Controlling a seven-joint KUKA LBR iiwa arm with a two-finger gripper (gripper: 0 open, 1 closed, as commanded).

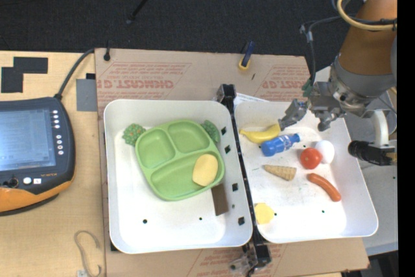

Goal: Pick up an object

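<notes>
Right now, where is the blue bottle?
The blue bottle lies in the right bin, near its back left, just below the banana and left of the tomato.

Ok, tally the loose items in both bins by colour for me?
Yellow: 3 – banana, disc on the green tray, small piece
Red: 2 – tomato, sausage
Blue: 1 – bottle
Tan: 1 – cone
Green: 1 – divided tray
Brown: 1 – block
Total: 9
</notes>
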